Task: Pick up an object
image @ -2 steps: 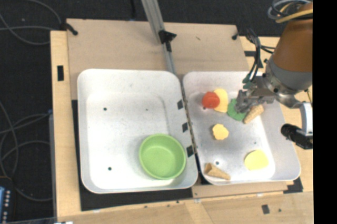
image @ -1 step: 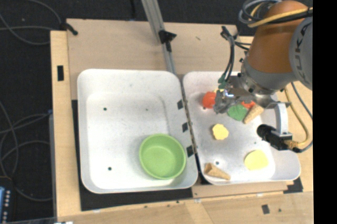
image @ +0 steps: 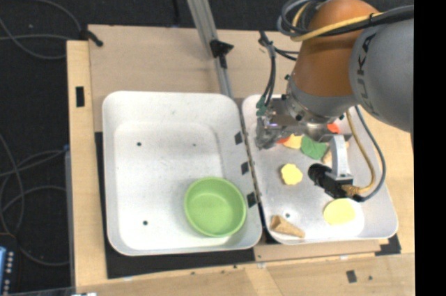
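1. The fingers hang low beside the left wall of the right bin. I cannot tell whether they are parted or holding anything. They could scrape that wall.
2. The yellow chunk lies near, to their right; closing here would likely catch nothing.

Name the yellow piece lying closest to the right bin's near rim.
The round yellow disc, right of the tan cone; the yellow lump and yellow wedge sit farther back.

The arm hides the right bin's far end. A green piece and an orange piece lie partly covered beneath it.
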You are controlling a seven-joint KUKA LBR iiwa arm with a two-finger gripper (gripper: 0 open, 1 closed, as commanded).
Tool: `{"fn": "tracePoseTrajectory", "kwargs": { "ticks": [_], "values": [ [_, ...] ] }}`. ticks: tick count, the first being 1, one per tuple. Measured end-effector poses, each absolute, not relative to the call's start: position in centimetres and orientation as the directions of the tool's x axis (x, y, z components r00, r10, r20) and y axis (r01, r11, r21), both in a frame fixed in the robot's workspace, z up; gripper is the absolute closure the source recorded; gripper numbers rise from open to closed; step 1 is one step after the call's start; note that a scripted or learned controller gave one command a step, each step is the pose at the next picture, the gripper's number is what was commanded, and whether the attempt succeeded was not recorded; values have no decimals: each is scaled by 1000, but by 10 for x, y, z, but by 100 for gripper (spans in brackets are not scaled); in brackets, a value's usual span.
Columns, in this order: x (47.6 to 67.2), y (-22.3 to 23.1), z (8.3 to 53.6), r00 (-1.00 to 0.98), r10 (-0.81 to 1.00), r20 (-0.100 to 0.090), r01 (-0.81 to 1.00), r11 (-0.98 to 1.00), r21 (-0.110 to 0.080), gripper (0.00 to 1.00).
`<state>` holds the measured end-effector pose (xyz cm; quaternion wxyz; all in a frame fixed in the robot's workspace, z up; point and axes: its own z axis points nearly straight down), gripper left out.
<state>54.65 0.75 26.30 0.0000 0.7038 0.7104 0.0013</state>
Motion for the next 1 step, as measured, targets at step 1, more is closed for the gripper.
{"fn": "tracePoseTrajectory", "kwargs": {
  "ticks": [1],
  "values": [
    [553, 60, 245, -6, 1000, 0, 1000, 6, -2, 100]
  ]
}}
